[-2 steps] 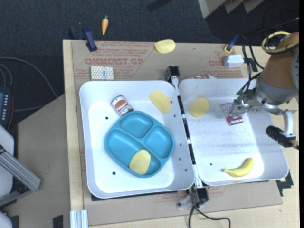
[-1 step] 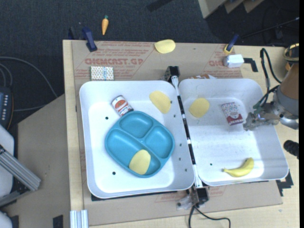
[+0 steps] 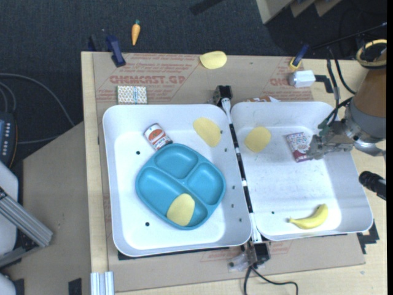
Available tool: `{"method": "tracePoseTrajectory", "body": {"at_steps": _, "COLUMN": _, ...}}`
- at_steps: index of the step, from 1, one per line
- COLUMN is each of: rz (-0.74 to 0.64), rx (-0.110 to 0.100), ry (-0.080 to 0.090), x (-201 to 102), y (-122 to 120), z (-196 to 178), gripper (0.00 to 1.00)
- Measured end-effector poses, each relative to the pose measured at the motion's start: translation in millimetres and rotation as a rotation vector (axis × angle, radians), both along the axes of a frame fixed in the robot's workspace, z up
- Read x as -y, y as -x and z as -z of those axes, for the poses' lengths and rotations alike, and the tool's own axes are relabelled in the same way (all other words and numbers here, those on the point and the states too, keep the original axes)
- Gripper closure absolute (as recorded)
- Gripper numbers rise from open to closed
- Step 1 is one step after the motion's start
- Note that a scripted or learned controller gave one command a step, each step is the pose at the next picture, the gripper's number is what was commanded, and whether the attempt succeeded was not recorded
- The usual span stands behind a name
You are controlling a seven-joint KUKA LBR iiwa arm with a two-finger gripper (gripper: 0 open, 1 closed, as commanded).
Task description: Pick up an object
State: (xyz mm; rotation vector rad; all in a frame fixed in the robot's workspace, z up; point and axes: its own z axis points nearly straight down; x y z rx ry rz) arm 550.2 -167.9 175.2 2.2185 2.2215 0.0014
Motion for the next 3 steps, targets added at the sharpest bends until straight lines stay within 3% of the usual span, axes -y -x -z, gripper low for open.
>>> {"method": "tracePoseTrajectory", "body": {"at_steps": 1, "rz": 0.0, "rx": 0.0, "ry": 0.001, "x": 16, "y": -26, "z": -6, "gripper": 1.0}}
{"method": "tracePoseTrajectory", "body": {"at_steps": 2, "rz": 0.001, "rx": -0.003, "ry": 0.0, "x": 29, "y": -51, "z": 55, "gripper": 1.0}}
{"method": "tracePoseTrajectory", "body": {"at_steps": 3, "rz": 0.0, "rx": -0.003, "ry": -0.002, "x": -10, "y": -39, "z": 19, "gripper": 1.0}}
